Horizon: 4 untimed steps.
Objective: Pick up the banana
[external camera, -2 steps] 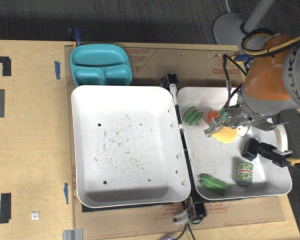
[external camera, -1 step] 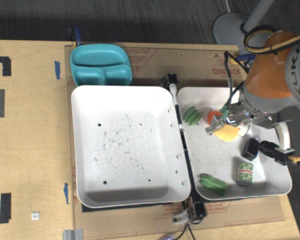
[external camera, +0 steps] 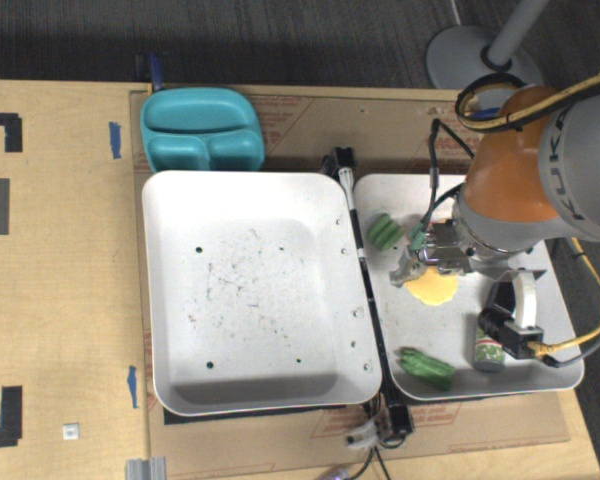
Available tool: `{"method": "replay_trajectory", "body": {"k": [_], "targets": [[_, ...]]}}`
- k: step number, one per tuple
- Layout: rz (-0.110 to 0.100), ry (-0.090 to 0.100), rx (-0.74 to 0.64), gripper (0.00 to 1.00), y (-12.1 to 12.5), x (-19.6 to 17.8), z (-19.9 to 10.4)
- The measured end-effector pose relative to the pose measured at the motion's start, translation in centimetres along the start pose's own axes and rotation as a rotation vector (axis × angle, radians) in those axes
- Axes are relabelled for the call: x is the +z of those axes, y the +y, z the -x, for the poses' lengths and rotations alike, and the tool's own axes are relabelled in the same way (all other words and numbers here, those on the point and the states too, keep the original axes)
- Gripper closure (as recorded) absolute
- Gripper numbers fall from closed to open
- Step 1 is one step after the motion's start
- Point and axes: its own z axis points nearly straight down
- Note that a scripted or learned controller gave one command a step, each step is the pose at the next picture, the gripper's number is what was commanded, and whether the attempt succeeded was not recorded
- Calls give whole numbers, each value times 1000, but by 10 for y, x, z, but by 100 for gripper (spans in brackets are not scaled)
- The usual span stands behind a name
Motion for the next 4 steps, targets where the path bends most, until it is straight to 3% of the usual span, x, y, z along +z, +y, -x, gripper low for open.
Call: {"method": "replay_trajectory", "body": {"k": [2, 3, 4], "targets": [[4, -2, -2, 100, 1, -20, 0], [1, -1, -134, 100, -46, 0, -24], [4, -2, -91, 100, -45, 0, -89]]}}
